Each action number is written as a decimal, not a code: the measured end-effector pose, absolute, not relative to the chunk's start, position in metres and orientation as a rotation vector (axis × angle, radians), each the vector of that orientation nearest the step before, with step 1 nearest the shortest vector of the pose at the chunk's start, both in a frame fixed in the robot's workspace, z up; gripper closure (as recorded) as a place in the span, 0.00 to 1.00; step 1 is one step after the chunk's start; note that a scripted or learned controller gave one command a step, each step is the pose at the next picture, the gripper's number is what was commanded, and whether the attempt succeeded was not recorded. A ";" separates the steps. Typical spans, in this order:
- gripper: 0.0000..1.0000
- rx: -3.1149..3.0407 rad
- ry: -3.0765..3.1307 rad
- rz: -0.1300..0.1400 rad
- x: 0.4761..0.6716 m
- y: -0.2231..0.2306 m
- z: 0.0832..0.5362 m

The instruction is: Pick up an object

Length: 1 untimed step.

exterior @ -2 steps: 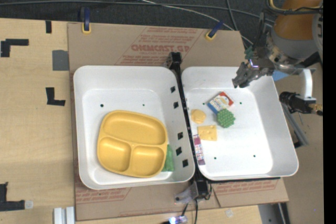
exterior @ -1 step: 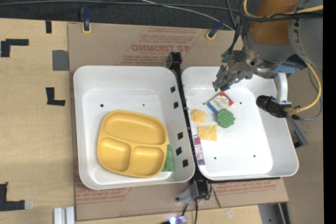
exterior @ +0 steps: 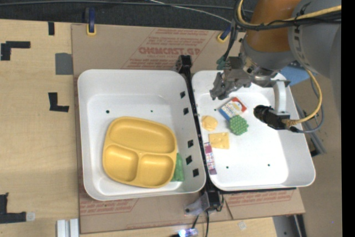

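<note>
- The gripper [exterior: 221, 90] hangs low over the far left part of the right bin [exterior: 266, 175], close to the wall between the two bins.
- From this view one cannot tell if the gripper is open or closed; its tip is dark and small against the white floor.
- Nothing is visibly held, so the pick appears not yet done.
- The nearest candidate is the blue and white packet [exterior: 232, 107], which lies flat on the bin floor just beside the gripper, on its near right side.
- Other candidates lie a little nearer to the camera: the green bumpy piece [exterior: 238, 125] touching or almost touching the packet, the round yellow piece [exterior: 209, 122] near the dividing wall, and the square yellow piece [exterior: 219, 140] below it.
- A narrow strip [exterior: 209, 156] lies along the left wall of the same bin.
- The left bin [exterior: 127, 91] holds a yellow divided tray [exterior: 138, 152] with a green thing [exterior: 178, 168] at its right edge; both are well apart from the gripper.
- As a judgement, the task is in the approach step: the gripper is at the group of small things, but the closing on one thing and the lifting remain.
- Which thing is aimed at is not certain; the packet seems the most probable, because it is the closest.
</note>
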State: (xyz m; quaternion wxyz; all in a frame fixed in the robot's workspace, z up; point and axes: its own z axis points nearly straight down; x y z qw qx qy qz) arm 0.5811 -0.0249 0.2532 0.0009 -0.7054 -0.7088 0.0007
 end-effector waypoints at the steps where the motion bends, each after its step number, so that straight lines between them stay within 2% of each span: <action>1: 1.00 -2.214 -2.225 0.004 0.565 0.019 0.239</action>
